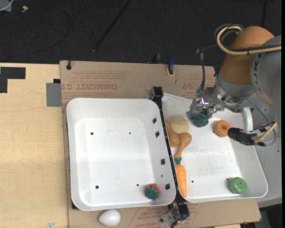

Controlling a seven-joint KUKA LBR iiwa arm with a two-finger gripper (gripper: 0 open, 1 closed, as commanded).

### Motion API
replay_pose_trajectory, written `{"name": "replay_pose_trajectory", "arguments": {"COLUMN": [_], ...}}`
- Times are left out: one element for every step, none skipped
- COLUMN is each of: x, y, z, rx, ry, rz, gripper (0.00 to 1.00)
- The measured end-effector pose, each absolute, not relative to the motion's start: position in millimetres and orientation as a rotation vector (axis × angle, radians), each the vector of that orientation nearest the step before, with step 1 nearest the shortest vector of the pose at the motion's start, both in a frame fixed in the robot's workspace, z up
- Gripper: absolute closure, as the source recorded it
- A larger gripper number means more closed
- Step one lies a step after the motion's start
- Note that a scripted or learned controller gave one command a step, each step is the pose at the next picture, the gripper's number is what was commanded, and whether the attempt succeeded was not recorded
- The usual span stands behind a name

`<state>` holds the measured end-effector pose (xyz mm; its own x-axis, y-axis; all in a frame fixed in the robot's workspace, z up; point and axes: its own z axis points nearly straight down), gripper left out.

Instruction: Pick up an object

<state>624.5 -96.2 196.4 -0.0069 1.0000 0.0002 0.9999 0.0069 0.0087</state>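
Note:
My gripper (198, 112) hangs low over the back of the right bin (256, 175), on the grey arm with its orange band (242, 56). A dark teal object (200, 121) lies right at the gripper's tip, partly hidden by it. An orange ring-shaped toy (222, 128) sits just to its right. To the left lie a beige round piece (179, 124) and a tan gourd (181, 140). A carrot (181, 179) lies along the bin's left wall. A green round toy (237, 185) rests in the front right corner.
The left bin (85, 127) holds a small orange-and-green toy (152, 191) in its front right corner. A white egg (109, 217) lies on the cardboard in front of that bin. A black divider (162, 137) runs between the bins. A black cable (247, 137) trails off the arm.

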Motion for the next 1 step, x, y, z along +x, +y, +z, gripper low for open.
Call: {"name": "replay_pose_trajectory", "arguments": {"x": [645.2], "y": [-35.4], "z": [231.7], "rx": [2.215], "ry": [2.227], "rz": [0.003], "gripper": [1.00]}}
